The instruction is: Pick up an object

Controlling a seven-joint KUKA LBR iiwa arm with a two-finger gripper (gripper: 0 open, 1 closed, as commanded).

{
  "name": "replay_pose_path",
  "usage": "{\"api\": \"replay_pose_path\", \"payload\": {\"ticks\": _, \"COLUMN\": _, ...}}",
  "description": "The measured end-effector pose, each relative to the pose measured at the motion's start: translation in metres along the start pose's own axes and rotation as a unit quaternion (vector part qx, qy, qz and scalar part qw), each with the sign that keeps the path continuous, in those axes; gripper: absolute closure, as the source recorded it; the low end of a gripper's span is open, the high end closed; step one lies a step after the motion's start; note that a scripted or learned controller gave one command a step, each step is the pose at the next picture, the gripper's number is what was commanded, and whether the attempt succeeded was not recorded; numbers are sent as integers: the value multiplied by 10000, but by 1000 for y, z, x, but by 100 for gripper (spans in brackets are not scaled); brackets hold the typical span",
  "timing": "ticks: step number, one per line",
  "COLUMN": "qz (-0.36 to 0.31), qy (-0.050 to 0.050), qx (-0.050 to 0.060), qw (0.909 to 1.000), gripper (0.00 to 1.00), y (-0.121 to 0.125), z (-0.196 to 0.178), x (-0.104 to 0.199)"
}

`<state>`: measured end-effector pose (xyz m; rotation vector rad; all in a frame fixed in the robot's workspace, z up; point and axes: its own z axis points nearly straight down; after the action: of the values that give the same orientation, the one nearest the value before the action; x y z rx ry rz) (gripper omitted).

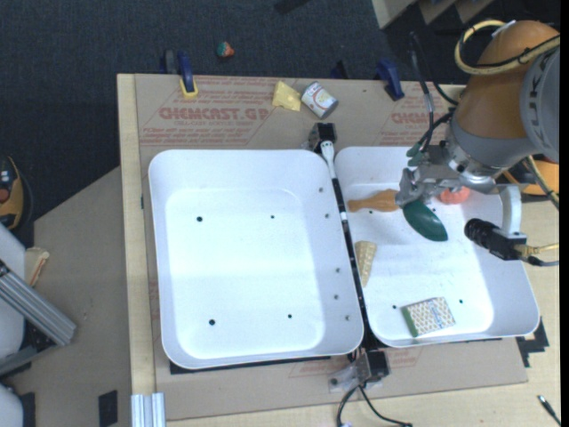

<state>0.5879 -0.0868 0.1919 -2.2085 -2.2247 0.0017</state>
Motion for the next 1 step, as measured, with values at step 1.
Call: {"api": "replay_pose_path", "payload": {"ticks": 1, "qz": 48, "qy": -19, "qx": -14, "qw": 10000, "gripper": 100, "y": -16, "z": -7, "x": -26}}
